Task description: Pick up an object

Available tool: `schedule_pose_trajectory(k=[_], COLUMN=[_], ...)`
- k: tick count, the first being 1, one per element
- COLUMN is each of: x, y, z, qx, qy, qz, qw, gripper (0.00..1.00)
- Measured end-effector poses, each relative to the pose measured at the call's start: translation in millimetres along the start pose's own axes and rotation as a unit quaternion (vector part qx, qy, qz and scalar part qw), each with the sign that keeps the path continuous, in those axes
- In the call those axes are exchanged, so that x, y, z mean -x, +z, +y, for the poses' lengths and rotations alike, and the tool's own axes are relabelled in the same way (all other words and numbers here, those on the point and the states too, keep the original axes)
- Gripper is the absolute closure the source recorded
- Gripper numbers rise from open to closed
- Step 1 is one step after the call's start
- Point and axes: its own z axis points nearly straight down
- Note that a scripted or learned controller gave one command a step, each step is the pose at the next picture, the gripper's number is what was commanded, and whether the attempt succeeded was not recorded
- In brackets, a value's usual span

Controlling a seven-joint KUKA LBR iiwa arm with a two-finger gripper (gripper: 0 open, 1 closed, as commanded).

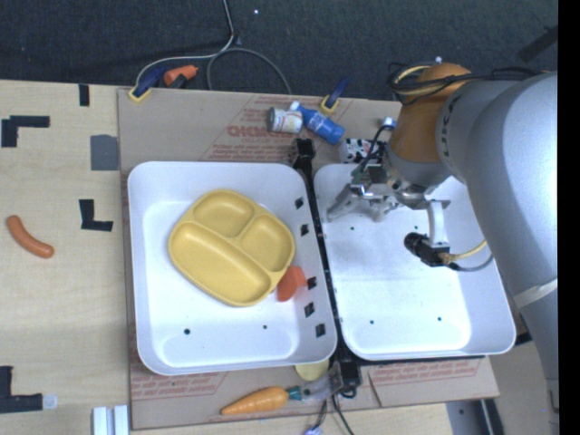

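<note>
2 pickable things, yellow plate [233, 246] and orange piece [290, 285], sit in the left bin [145, 243]; our tool [362, 199], fingers spread w/ nothing between, hangs over the right bin [489, 333], so closing here risks grabbing air.

Two white bins [149, 243]; one yellow plate [231, 245]; one carrot [254, 401]; one sausage [29, 236]

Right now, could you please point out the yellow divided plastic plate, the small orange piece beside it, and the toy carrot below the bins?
yellow divided plate [231, 246], camera view, centre ridge.
small orange piece [290, 285], camera view, its middle.
toy carrot [255, 401], camera view, orange body.
</note>
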Motion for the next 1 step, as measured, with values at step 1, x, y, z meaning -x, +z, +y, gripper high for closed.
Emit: schedule_pose_trajectory(k=[1], x=[-2.6], y=[1.0], z=[23.1], qx=[-0.004], qy=[0.000], qz=[0.000], qw=[1.0000], gripper=[0.00])
